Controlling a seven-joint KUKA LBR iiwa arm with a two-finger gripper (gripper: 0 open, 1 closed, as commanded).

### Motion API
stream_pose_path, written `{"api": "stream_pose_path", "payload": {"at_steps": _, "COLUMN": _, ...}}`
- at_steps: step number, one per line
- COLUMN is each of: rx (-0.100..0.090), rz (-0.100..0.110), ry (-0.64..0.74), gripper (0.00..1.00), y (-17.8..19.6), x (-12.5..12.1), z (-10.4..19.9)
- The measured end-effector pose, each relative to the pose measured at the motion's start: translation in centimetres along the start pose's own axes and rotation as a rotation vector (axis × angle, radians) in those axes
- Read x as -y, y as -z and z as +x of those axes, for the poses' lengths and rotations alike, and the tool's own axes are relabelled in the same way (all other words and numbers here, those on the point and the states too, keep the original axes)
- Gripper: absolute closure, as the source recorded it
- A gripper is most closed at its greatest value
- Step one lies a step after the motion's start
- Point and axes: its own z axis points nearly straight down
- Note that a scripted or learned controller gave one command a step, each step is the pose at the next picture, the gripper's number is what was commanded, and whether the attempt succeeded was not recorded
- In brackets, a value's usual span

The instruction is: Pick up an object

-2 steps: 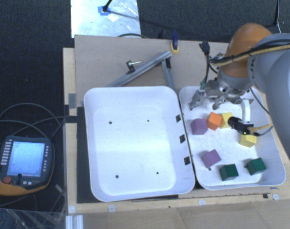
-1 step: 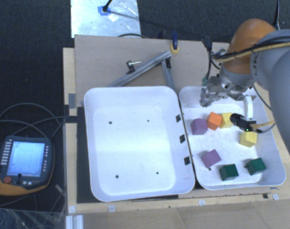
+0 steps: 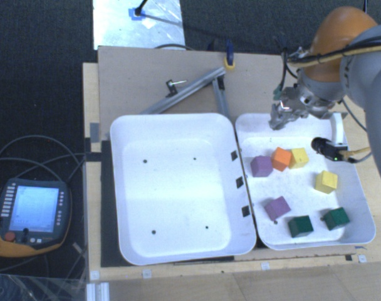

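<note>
Two white bins sit side by side on the bench. The left bin (image 3: 178, 187) fills the middle of the frame. The right bin (image 3: 360, 224) is on the right side and has all the blocks in it.

The arm (image 3: 360, 61) comes in from the upper right, with its orange band (image 3: 341, 27) near the top. The gripper (image 3: 281, 119) hangs over the upper left corner of the right bin, above the blocks and apart from them. There is no block at its tip. I cannot tell how wide it is open, because it is small and dark from here.

Just below the gripper are three blocks in a row. The purple block (image 3: 261, 166) is on the left, the orange block (image 3: 281, 158) is in the middle, and a yellow block (image 3: 298, 157) is on the right. The orange one touches both of its neighbors. Another yellow block (image 3: 326, 181) sits alone farther right.

Lower in the bin is a second purple block (image 3: 277, 207). Near the bottom edge are two green blocks, one (image 3: 300, 225) just below that purple block and one (image 3: 336, 218) farther right.

A hand controller (image 3: 31, 215) with a screen lies on the floor at the left of the frame.
</note>
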Motion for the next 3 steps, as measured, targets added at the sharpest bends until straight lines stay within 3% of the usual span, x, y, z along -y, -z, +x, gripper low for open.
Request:
{"api": "stream_pose_path", "payload": {"at_steps": 1, "rx": 0.0, "rz": -0.002, "ry": 0.002, "gripper": 1.0, "y": 6.2, "x": -0.4, "z": 0.8}}
{"api": "stream_pose_path", "payload": {"at_steps": 2, "rx": -0.001, "rz": 0.003, "ry": 0.001, "gripper": 1.0, "y": 7.6, "x": -0.5, "z": 0.8}}
{"api": "stream_pose_path", "payload": {"at_steps": 3, "rx": -0.003, "rz": 0.007, "ry": 0.006, "gripper": 1.0, "y": 7.7, "x": 2.3, "z": 6.0}}
